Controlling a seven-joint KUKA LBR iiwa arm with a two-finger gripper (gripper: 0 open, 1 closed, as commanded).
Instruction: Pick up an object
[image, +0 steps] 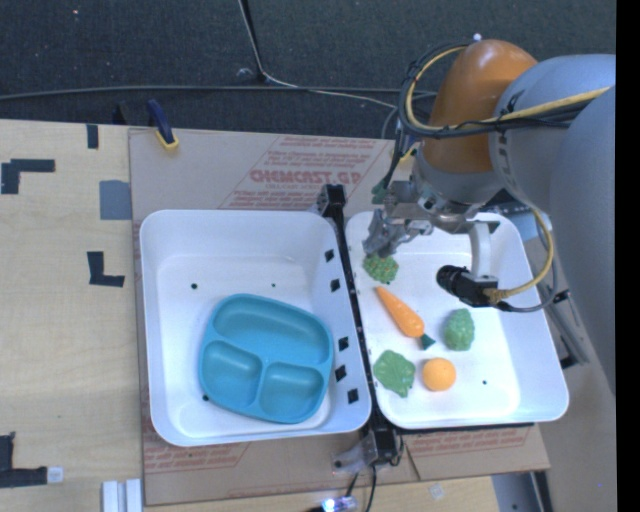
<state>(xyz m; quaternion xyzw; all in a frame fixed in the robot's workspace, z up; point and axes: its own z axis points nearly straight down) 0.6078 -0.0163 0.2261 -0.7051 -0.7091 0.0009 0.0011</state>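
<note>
The gripper (383, 243) is hanging over the upper left corner of the right bin (530, 400), its tip just above a small, bumpy green piece of toy broccoli (380, 267) that is sitting by the bin's left wall, too rounded to show any long axis, and I cannot tell how wide the gripper is spread or whether it is gripping anything. Just below the broccoli an orange carrot (400, 311) is lying on a slant, its long axis running from upper left to lower right with its dark green stem end pointing lower right. A blue divided tray (265, 357) is resting in the left bin (160, 240).
</note>
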